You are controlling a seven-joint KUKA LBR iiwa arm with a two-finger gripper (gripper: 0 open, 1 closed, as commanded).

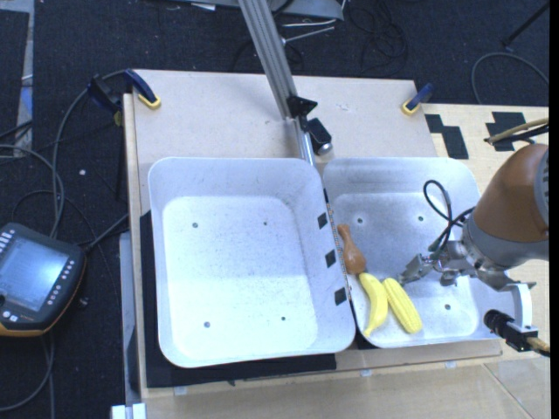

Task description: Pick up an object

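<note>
In the right bin [397,195] three things lie near the front left corner. A brown drumstick-shaped piece [351,250] rests by the bin's left wall. In front of it lies a yellow banana [376,302], and a yellow corn cob [404,306] lies beside the banana on its right. My gripper [409,274] reaches in from the right, low over the bin floor, its tip just above the far end of the corn cob and right of the drumstick. Nothing shows between its tips.
The left bin [236,269] adjoins the right one along a shared wall with black clips [330,258]. A slanted metal pole [272,51] rises behind the bins. The arm's orange band [515,195] hangs over the right bin's right edge. A black cable [437,201] loops there.
</note>
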